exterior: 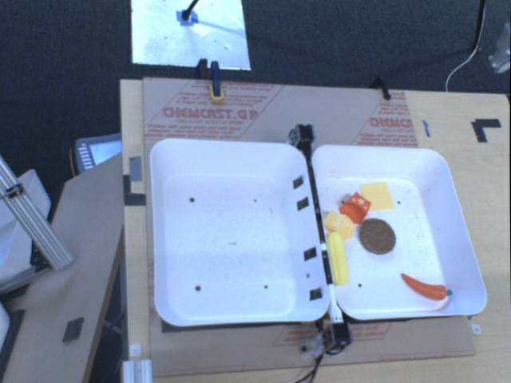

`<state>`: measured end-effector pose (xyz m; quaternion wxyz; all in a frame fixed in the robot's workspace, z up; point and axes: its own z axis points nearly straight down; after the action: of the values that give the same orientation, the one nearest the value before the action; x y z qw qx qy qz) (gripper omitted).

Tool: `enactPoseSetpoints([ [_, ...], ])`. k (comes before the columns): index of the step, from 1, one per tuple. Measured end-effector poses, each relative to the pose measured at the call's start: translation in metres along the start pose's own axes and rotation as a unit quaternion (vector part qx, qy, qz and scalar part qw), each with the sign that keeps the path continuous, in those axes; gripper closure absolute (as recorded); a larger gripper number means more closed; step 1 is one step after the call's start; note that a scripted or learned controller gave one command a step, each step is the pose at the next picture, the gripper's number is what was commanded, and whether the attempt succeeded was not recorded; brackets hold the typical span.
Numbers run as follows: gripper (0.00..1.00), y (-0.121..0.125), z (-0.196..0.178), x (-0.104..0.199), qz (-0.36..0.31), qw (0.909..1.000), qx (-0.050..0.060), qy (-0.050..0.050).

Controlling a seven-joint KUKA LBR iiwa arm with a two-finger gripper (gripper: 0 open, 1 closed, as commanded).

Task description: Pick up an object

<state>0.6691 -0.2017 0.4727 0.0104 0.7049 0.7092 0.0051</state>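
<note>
Although how the hand stands cannot be told from this view, everything else on the counter (451, 114) is plain to see. Over the wooden counter lies a brown cardboard sheet (239, 112) printed with red lettering, and the two white bins rest on it, touching along their inner walls. The left bin (164, 214) has only small dark dots on its floor. The right bin (461, 222) holds all the toy food, gathered toward its left half and front. Beyond the counter's far edge, a square grey metal plate (188, 22) lies on the dark floor. Off the counter's left side, a ribbed aluminium bar (33, 223) slants across. Among the food, a pale yellow cheese slice (376, 195) lies flat, farthest back. Just in front of it sits a round brown disc (377, 236), perhaps a cookie or patty. A long yellow piece (338, 260), like a banana or a corn cob, lies lengthwise against the bin's left wall. A red chilli pepper (423, 286) with a green stem lies near the front right corner, well apart from the others. A ridged pale yellow lump (338, 223) touches the long yellow piece's far end, and a small red and orange piece (355, 207) sits between that lump and the cheese slice. A yellow clamp (215, 84) grips the cardboard's far edge, and small black clips (303, 204) line the seam where the bins meet.
</note>
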Motion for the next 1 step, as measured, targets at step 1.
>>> enactPoseSetpoints([
  [1, 1.0, -0.0028, -0.0682, -0.0047, 0.0, 1.0, 0.005, 0.002],
])
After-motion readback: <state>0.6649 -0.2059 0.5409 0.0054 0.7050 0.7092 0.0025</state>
